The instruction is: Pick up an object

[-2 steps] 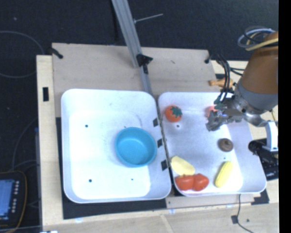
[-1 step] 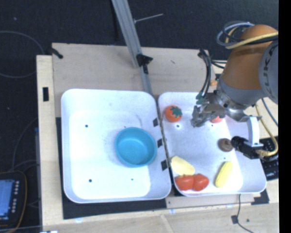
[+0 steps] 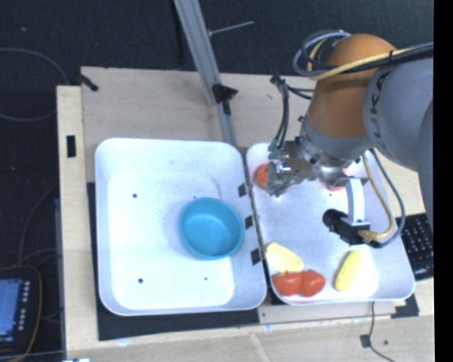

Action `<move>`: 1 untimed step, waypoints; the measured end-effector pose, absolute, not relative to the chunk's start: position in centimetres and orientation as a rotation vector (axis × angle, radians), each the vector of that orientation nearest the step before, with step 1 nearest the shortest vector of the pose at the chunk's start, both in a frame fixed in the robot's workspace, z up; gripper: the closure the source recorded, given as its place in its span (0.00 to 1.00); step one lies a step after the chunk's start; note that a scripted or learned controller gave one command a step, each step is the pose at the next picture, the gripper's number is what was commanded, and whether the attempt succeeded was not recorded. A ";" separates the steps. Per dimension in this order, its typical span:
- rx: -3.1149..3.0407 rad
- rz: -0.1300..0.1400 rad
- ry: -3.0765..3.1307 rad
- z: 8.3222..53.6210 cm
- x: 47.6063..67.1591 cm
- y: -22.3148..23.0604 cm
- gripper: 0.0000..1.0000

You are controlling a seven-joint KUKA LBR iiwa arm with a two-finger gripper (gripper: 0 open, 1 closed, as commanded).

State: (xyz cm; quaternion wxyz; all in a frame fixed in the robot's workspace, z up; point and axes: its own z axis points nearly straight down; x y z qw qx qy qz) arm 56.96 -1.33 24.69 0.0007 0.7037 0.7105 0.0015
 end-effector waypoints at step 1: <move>2.213 -0.001 2.236 24.2 56.8 5.0 1.00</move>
